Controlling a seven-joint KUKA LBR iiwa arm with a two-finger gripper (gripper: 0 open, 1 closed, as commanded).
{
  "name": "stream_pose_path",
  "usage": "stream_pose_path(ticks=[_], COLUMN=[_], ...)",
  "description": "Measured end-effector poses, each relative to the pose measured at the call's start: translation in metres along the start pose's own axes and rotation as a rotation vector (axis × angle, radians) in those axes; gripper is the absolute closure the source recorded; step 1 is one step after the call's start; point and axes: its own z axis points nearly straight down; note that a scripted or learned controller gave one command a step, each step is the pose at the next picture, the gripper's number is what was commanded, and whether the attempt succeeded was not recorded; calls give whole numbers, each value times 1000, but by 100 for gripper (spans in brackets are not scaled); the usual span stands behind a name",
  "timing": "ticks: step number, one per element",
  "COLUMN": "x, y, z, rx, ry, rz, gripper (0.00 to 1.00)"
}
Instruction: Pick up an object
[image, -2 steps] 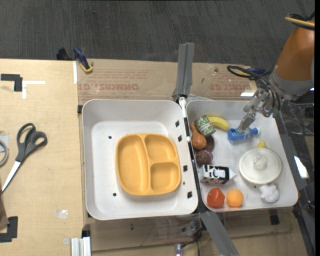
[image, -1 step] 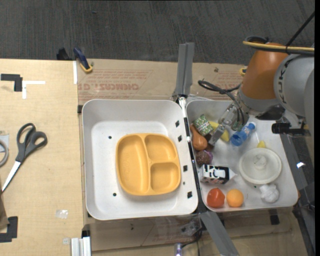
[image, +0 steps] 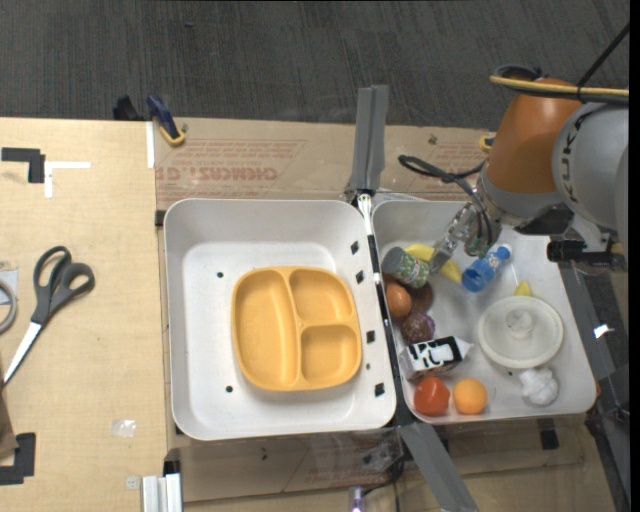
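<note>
Clutter is crowding the right bin (image: 572, 300): a blue bottle (image: 484, 268), white lid (image: 519, 331), tomato (image: 431, 396) and orange (image: 469, 397). The hand (image: 467, 236) is hanging just beside the bottle; I cannot tell its grip. A yellow divided plate (image: 297, 327) is sitting in the left bin (image: 190, 330).

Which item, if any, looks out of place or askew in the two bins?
Nothing looks spilled or damaged. The right bin is crowded, with a small can lying tipped on its side. The yellow divided plate sits flat in the left bin.

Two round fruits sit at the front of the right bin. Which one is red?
The red fruit is the one nearer the bin divider, just below the black-and-white pack; the orange fruit lies beside it.
</note>
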Motion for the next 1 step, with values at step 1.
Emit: stream_pose_path(ticks=[1], x=[6], y=[6], z=[8], rx=[8], ry=[-8], rz=[293], gripper=[100])
